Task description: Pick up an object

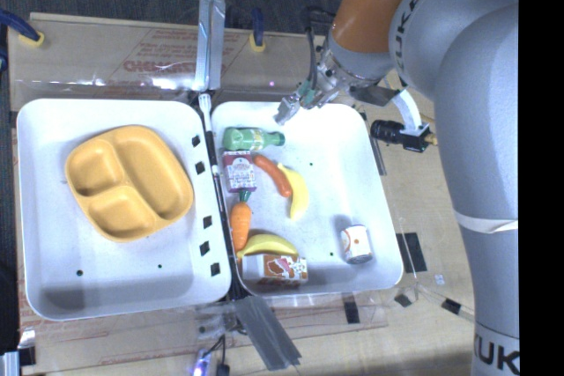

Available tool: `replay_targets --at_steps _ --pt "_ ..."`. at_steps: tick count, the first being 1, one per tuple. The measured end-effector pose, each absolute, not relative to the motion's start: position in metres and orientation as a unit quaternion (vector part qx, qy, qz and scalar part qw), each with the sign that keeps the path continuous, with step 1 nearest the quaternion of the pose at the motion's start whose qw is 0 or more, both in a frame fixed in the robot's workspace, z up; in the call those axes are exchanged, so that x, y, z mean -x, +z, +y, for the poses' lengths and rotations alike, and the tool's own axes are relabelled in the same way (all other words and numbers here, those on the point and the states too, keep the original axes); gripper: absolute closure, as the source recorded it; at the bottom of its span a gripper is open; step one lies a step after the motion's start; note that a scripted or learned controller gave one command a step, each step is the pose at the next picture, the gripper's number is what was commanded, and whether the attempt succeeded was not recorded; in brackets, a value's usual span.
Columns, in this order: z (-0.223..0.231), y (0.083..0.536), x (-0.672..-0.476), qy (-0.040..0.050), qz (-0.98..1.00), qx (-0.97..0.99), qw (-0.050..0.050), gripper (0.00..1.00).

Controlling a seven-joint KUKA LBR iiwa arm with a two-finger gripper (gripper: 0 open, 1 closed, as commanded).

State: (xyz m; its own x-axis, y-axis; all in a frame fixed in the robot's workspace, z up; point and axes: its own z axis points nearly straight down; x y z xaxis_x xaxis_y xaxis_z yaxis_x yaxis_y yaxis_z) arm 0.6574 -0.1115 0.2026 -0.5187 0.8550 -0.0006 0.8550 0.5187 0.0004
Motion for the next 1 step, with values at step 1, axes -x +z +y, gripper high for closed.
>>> replay_targets --at_steps 1 --pt "-0.1114 0.2021 -0.6572 -0.0001 0.871 -0.49 0.0 0.0"
